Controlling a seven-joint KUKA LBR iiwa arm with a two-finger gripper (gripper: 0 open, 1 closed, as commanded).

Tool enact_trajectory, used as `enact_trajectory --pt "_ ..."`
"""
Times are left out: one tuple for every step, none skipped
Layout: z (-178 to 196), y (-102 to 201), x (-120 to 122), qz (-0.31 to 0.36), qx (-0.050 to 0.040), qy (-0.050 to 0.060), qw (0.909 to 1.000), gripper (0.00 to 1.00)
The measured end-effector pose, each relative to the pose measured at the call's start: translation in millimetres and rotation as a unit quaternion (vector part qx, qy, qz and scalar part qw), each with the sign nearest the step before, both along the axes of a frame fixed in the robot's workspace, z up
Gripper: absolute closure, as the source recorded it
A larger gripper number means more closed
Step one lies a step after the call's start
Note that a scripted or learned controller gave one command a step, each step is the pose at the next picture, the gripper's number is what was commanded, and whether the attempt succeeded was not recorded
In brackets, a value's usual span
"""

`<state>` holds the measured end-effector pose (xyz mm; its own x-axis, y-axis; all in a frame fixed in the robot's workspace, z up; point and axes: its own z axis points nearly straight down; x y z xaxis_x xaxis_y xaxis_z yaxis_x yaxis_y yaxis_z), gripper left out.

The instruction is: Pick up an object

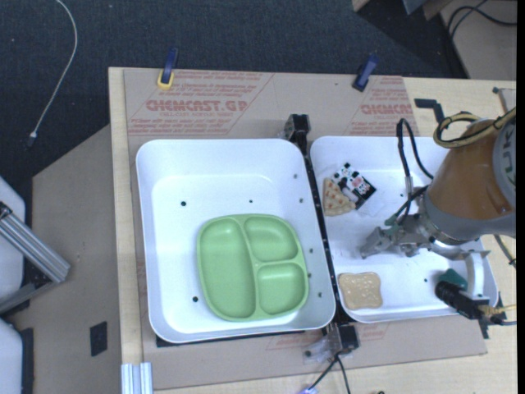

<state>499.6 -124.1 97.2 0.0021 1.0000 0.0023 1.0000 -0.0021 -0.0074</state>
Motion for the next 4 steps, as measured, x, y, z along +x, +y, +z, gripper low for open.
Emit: enact_trajectory --pt "13.7 0.2 1.8 0.000 -0.0012 -0.004 1.0000 1.00" --pt "61.3 8.1 -1.0 0.002 -0.0020 -0.007 1.0000 1.00" --pt "106.9 0.5 -0.1 0.001 -0.0025 -0.007 1.0000 1.00" --pt "155.6 -9.6 1.2 0.001 -0.0028 -0.008 1.0000 1.00"
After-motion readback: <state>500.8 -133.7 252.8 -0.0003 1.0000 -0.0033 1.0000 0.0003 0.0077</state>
